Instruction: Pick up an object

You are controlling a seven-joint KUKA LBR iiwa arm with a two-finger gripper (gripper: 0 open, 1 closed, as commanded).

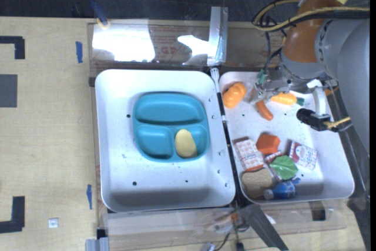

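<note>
Carrot pieces under my gripper, rt bin, far end.
One small orange carrot (264, 110) lies on the floor of the rt bin (338, 170); a second orange piece (284, 99) sits just beside my gripper (265, 86), partly hidden by my wrist. Can't tell how far my fingers are open or if they touch anything – too small, blurred. An orange fruit (234, 94) lies near the divider. Lt bin (114, 176) holds a blue tray (158, 111) w/ a yellow lemon (185, 143).
</note>
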